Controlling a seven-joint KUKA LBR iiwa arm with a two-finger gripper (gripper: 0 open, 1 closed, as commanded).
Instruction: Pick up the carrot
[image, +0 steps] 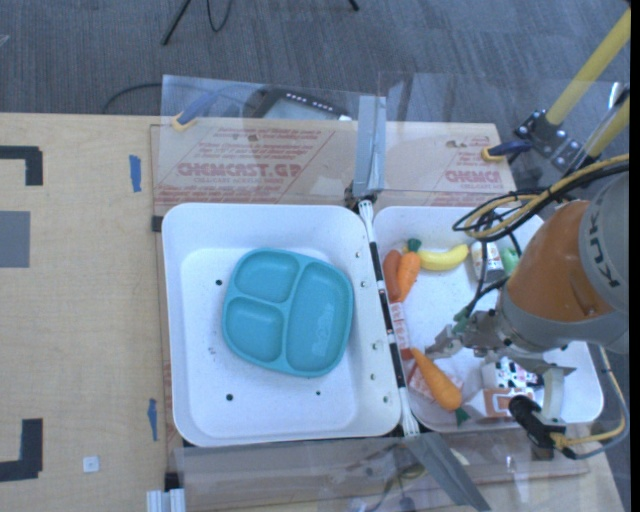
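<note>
- You have two carrots in the right bin (590, 385) — one carrot (437, 379) low, another (407, 272) upper left by the banana (443, 258).
- Your end effector (478, 335) hangs right of the lower carrot; I cannot tell its opening or any hold.
- Risk: clutter nearby could spoil the grasp — or you grab the wrong item.

Arm (570, 275) at right of frame: grey casing, broad orange band above wrist, black cables looping over it, black lettering partly visible.
</note>
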